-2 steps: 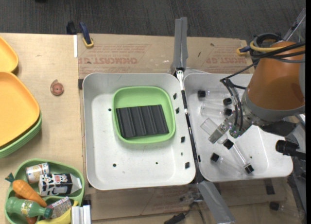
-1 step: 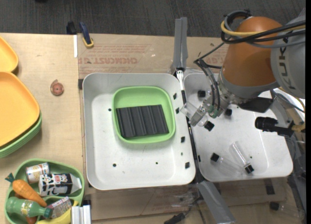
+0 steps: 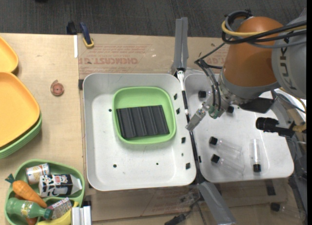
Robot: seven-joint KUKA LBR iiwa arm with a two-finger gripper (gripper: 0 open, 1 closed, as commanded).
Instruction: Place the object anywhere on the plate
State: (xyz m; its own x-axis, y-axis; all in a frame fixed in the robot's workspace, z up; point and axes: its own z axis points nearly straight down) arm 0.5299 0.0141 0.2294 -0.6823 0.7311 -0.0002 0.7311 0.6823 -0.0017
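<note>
A grey robot arm [image 3: 287,38] reaches in from the right, its orange band [image 3: 251,53] rounded and large above the wrist. Black and yellow cables loop over the top of the band. Below it, the gripper [image 3: 197,118] angles down and to the left, slim and metallic, tip pointing left.
</note>
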